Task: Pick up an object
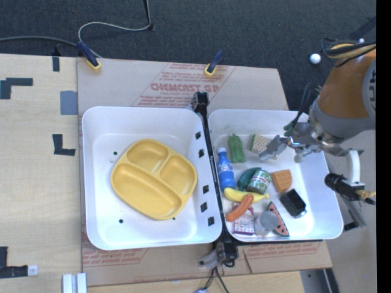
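A robotics lab bench: two white bins [91,163] sit on cardboard sheeting [177,87] clamped by yellow-and-blue clips [90,57] at eleven o'clock. At twelve, a black cable [145,5] trails across dark carpet [256,17].

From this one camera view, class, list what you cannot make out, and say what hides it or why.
- Gripper: small and blurred over the right bin; whether it touches anything is unclear.
- Can: label too small to read.
- Carton: print too small; the sausage overlaps its top.
- Grey object: partly behind the watermelon slice; its kind is unclear.
- Arm: cut off by the right edge.
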`<state>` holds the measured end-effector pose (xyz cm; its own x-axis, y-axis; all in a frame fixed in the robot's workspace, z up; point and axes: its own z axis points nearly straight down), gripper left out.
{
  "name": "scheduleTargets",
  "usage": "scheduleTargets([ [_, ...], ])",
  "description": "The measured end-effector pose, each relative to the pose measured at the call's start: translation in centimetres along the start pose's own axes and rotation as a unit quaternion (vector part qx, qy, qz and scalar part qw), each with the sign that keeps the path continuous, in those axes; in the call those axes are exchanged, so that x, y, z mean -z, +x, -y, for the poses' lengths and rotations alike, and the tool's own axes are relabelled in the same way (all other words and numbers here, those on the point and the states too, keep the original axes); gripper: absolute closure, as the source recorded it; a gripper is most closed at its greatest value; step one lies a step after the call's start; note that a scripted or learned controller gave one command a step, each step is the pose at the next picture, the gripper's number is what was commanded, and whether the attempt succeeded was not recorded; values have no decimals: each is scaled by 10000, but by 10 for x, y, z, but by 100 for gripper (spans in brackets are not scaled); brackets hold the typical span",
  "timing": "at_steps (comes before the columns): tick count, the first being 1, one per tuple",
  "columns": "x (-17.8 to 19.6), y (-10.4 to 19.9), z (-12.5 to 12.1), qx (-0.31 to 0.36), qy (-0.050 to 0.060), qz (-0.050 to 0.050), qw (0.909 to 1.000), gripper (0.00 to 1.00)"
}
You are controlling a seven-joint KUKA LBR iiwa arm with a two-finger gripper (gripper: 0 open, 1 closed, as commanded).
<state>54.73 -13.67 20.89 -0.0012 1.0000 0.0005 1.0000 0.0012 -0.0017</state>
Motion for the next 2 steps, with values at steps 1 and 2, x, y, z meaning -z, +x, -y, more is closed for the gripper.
scheduleTargets([
  [1, -109, -10, -9, -6, -78, 26, 10000, 0],
  [2, -117, 7, -23, -1, -112, -1, 9999, 0],
])
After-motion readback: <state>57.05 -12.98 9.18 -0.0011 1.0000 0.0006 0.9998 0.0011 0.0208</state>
